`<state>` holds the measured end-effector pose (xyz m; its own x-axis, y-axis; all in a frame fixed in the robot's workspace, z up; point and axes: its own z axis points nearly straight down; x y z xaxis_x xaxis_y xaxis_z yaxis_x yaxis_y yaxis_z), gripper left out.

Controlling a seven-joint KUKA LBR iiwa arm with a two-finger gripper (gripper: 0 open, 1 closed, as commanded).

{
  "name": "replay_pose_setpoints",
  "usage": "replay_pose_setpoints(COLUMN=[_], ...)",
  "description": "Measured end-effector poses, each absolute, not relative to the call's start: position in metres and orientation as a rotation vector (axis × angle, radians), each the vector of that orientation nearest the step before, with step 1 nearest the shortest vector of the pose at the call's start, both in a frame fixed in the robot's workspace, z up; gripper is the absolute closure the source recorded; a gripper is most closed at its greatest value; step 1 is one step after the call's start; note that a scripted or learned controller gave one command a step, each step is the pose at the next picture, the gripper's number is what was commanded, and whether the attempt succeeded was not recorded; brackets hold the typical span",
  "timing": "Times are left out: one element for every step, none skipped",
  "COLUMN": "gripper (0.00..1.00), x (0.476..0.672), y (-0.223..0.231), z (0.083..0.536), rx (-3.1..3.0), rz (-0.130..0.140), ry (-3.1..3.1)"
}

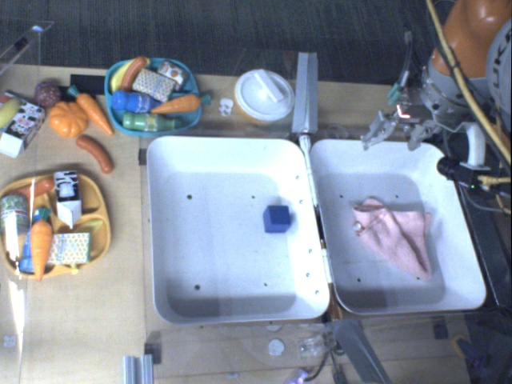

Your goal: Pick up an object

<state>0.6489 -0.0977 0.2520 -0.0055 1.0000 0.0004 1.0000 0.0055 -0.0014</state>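
Approach step judged in hand; nothing is held. Gripper [398, 126] is seen above right bin's [456, 294] far rim, fingers spread open, empty. Cloth [396, 230] lies mid-bin, cube [277, 218] in left bin [184, 294]. Next move calls for descent over cloth. Arm is cut off at frame edge; fingertips are hard to resolve.
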Motion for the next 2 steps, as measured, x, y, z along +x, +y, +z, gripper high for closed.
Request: replay_pose_setpoints(gripper=[0.00, 0.00], x=[0.653, 0.593], y=[-0.102, -0.087], z=[0.244, 0.094], rx=[-2.092, -1.995], rz=[0.000, -0.002], ry=[-2.345, -2.428])
